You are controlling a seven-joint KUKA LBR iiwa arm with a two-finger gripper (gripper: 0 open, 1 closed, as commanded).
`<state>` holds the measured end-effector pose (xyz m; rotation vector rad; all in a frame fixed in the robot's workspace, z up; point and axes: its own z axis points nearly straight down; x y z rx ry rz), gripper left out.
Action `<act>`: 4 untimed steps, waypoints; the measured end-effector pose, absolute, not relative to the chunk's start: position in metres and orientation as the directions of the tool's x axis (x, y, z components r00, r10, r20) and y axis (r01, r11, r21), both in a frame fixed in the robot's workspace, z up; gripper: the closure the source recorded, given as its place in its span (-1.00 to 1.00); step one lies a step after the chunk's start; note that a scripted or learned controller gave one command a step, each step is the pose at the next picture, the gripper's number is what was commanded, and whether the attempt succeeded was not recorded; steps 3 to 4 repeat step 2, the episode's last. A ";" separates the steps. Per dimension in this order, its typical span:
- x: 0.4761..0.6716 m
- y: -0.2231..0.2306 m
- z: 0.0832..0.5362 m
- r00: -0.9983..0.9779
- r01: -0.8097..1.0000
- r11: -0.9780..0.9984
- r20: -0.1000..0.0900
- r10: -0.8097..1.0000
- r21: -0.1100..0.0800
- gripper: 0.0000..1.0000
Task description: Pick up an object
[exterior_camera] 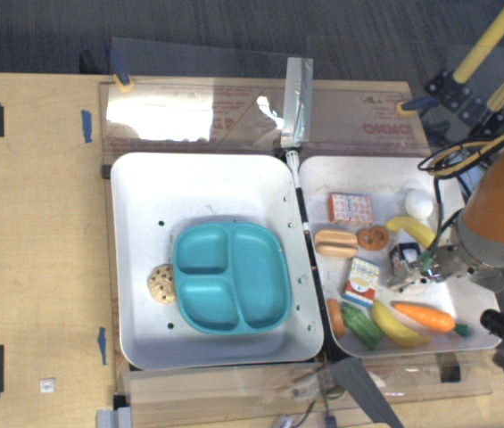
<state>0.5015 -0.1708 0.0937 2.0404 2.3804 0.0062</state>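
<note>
You are looking at the reaching step: the gripper [409,266] is hanging low in the right bin [385,169], between the banana [412,230] and the carrot [423,316], just beside the small carton [362,281]. Whether it is grasping anything, I cannot tell. Next, I think, it needs centring over one toy.

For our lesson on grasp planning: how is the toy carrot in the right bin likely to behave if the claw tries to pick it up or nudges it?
The carrot looks smooth and glossy, so it may slip. Its rounded, tapered body would probably roll or pivot if pushed. It lies against a banana, which may shift too.
</note>
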 end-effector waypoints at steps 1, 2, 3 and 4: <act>0.487 -0.134 0.205 -0.113 0.994 0.113 -0.001 0.994 0.003 1.00; 0.531 -0.050 0.180 0.053 0.999 -0.053 0.000 0.999 -0.005 1.00; 0.531 -0.050 0.180 0.053 0.999 -0.053 0.000 0.999 -0.005 1.00; 0.531 -0.050 0.180 0.053 0.999 -0.053 0.000 0.999 -0.005 1.00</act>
